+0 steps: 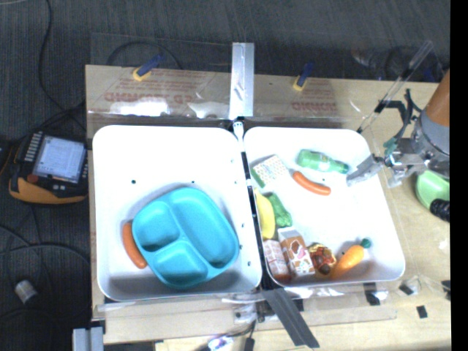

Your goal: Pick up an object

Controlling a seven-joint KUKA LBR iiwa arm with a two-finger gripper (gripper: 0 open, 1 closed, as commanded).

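Crowded along the right bin's (380,218) front edge lie a carrot (348,259) and cartons (292,254), so the pincer (364,171), at that bin's right rim with its opening impossible to judge, would better take the sausage (311,183) lying clear near the back.

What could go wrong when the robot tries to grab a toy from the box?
The carrot, cartons and banana lie packed together by the right bin's walls, so fingers may hit a neighbour or the wall. The gripper sits near the rim and could bump it. The sausage looks round and might slip.
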